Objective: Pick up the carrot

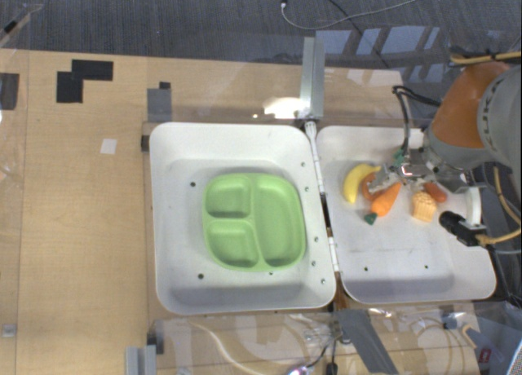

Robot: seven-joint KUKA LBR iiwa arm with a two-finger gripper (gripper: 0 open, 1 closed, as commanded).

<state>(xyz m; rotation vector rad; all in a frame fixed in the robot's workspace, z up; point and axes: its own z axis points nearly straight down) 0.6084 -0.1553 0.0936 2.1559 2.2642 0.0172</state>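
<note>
The left bin holds a green plate; the right bin holds carrot, banana (touching) and bread. Gripper jaws: cannot tell.

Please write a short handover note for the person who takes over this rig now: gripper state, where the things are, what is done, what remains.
Gripper: low over the right bin, at the top end of the carrot.
Carrot: lies in the right bin, between the banana and a tan food piece.
Left bin: holds the green divided plate.
Done: approach to the carrot.
Left: secure the grasp, lift the carrot.
</note>
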